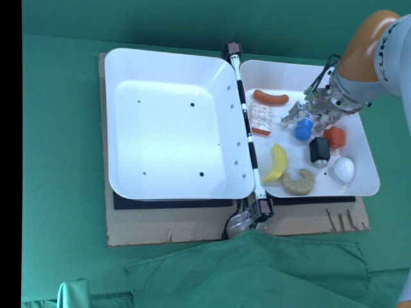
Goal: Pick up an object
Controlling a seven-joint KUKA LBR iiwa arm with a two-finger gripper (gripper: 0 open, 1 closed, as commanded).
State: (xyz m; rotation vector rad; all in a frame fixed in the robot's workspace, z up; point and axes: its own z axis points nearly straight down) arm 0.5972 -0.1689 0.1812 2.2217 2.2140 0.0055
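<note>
One view catalogued: camera view, looking down at a slant on both bins.
Bench contents: left bin (128, 69) lying beside right bin (359, 172), the two sharing a striped divider.
Arm: reaching in from the right, orange band above the wrist, gripper (307, 113) hanging low over the right bin's middle.
Gripper state: cannot tell; the wrist hardware is crowding that spot.
Likely target: blue object (303, 131), sitting just below the gripper in this view and appearing to touch it.
Target's place: right bin, centre, between the patterned packet (261, 118) and the red object (334, 136).
Target's axis: roundish, showing no clear long axis and no pointing direction.
Key relation: target is lying directly under the gripper, so the coming move is, by my judgement, a short descent, not a sideways shift.
Neighbours: black object (319, 150) just beside the target; sausage (271, 97) further up the frame; banana (277, 162), long axis running up and down the frame; white egg (343, 169) and tan pastry (299, 182) near the front edge.
Risk: crowding may be hindering a clean closure.
</note>
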